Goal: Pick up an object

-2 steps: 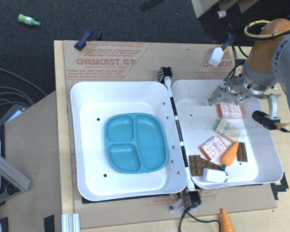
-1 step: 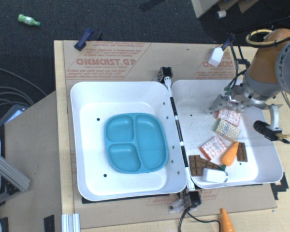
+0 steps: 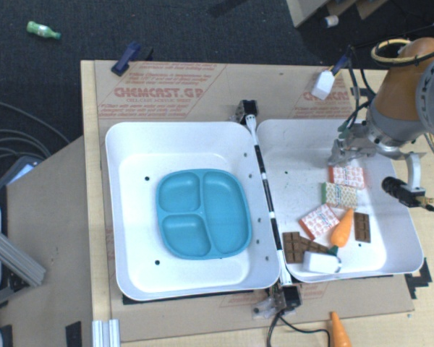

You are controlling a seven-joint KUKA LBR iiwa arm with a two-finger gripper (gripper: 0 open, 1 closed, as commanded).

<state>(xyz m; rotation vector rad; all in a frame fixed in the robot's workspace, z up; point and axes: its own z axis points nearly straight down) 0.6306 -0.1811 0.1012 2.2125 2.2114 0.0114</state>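
the left bin (image 3: 123, 194) carries a blue divided plate (image 3: 202, 213). in the right bin (image 3: 398, 255) small packets (image 3: 339, 194) and a toy carrot (image 3: 341, 229) lie crowded together. the jaws (image 3: 345, 152) hang just above them, probably to reach one; i cannot tell their opening.

Blue divided plate (image 3: 202, 213) in left bin (image 3: 123, 150), snack items (image 3: 338, 215) in right bin (image 3: 293, 139)

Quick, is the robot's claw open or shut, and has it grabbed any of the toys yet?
Gripper: over the right bin, just above the red-and-white packet; open or shut cannot be told, and nothing is seen held.
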